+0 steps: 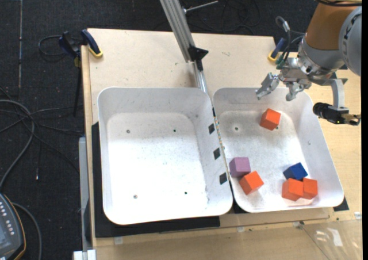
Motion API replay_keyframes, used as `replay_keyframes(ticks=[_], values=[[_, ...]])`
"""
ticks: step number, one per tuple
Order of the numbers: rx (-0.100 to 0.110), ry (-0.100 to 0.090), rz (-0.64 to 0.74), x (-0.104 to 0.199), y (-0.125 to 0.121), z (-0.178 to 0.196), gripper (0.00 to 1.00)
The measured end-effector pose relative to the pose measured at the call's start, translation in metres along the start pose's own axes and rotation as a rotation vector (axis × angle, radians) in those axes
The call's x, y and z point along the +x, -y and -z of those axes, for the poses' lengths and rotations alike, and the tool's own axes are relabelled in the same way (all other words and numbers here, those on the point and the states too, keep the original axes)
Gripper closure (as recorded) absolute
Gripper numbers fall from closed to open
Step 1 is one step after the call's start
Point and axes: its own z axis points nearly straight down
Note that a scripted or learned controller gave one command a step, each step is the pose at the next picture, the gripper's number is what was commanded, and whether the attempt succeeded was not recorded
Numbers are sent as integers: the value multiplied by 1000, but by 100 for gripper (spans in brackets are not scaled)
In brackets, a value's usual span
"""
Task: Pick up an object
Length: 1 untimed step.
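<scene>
Camera view: gripper hanging above the far rim of the right bin, fingers spread and grasping nothing, seemingly poised for a descent. Just below the fingertips and apart from them, an orange cube, likeliest target. Farther down from the fingers, a purple cube, a second orange cube, a blue cube, two more orange ones. Off to the fingers' left, the left bin.

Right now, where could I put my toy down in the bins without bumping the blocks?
The left bin has a wide bare floor. In the right bin, there is bare room in the middle, between the lone orange block and the purple block. Its near right corner is crowded: a blue block beside two orange blocks.
</scene>
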Motion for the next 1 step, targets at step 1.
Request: replay_keyframes(ticks=[1], values=[[8,-2,-5,-14,20,-71,0]])
